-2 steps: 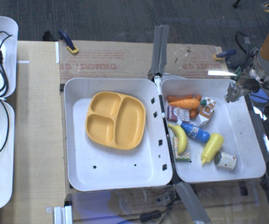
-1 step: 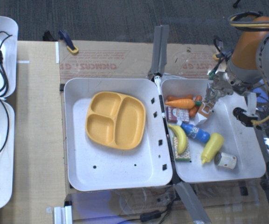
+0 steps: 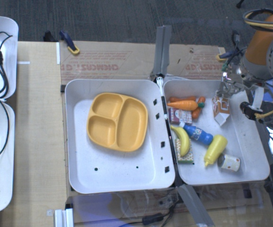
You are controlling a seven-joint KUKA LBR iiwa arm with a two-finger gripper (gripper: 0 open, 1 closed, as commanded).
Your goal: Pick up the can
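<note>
The can [image 3: 230, 162] is small and pale with a dark end. It lies on its side near the front right corner of the right bin [image 3: 250, 174], just right of the yellow squeeze bottle [image 3: 215, 149]. My gripper [image 3: 228, 85] hangs over the back of that bin, far behind the can. Directly under it sits a brown and white carton [image 3: 220, 108]; whether the two touch is unclear. The grey arm with its orange band [image 3: 261, 46] comes in from the upper right.
In the right bin also lie a carrot [image 3: 183, 104], a banana [image 3: 182, 141] and a blue bottle [image 3: 198, 135]. The left bin [image 3: 79, 169] holds a yellow divided plate [image 3: 118, 122]. A metal divider [image 3: 162, 56] stands between the bins.
</note>
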